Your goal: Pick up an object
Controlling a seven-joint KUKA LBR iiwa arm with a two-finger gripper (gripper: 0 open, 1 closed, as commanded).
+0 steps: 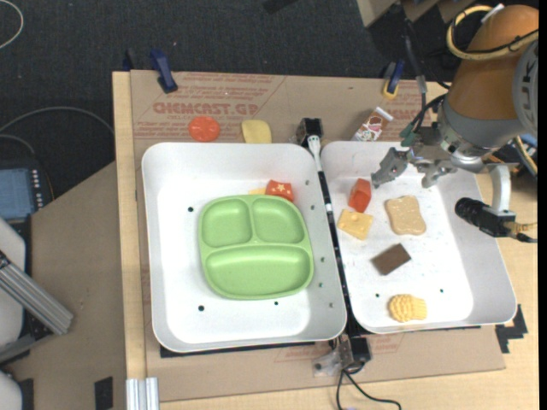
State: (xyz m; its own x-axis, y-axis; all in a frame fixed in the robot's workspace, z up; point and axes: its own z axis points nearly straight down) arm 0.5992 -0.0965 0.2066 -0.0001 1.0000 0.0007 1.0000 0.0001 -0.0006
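Nearest the camera in the right bin [491, 293] lies a corn cob [408, 307], yellow and knobbly, its long axis running left to right. Beyond it sits a brown slab [391, 259], flat and rectangular, turned at a slant with its long axis rising toward the right. Further back are a yellow cheese wedge [355, 224] near the bin's left wall and a tan toast slice [405, 215], flat with a speckled face, long axis running near to far. A red block [361, 195] stands just behind the cheese, long axis also near to far.

In the left bin [167, 254] a green tray [255, 246] of smooth plastic, three compartments, lies flat at the centre. A red piece [279, 189] with a yellow mark rests just beyond its far edge.

The gripper [414, 166] hangs over the far part of the right bin, fingers spread wide with nothing between them, apart from the toast and red block below it.

On the cardboard [214, 96] behind the bins: an orange disc [204, 129], a pale yellow piece [255, 131] and a small printed packet [370, 127].
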